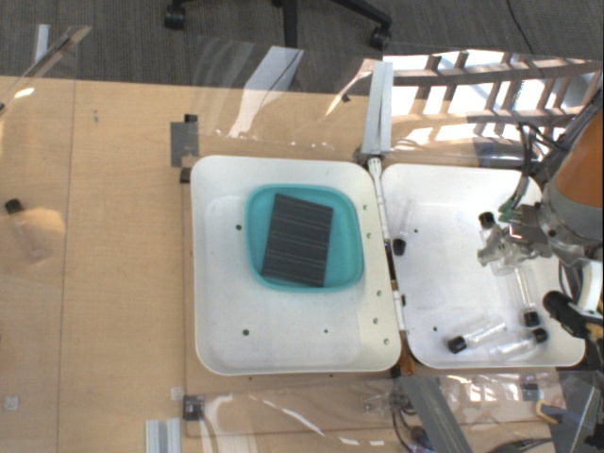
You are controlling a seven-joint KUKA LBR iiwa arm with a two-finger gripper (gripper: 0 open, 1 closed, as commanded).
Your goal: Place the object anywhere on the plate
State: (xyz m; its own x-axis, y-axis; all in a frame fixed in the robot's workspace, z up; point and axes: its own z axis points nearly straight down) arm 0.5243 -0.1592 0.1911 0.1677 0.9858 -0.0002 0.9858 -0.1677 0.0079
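**Bench stock, one moment: block on plate, gripper over the right-hand bin**

1. Clear vials [475, 335] with black caps, lower right of frame, lying on the floor of the right bin [434, 206]. Count: three seem likely, but the clear glass blurs against the white, so the number is uncertain.
2. Gripper [497, 245], one, right of frame, low over the right bin just above the vials. Whether it is released or clenched cannot be told, and nothing can be seen in its grasp.
3. Arm [576, 177], one, orange band at the right edge.
4. Left bin [217, 328], one, centre of frame, touching the right bin along their shared edge.
5. Teal plate [257, 217], one, in the upper middle of the left bin.
6. Dark ribbed block [298, 240], one, flat on the plate and inside its rim. Its long axis runs top to bottom of frame, slightly tilted. It lies well to the left of the gripper, across the divide between the bins.

Judgement: if the block is the object meant, the placing looks done.

7. Chair base [283, 8], one, top of frame, on the floor beyond the bench.
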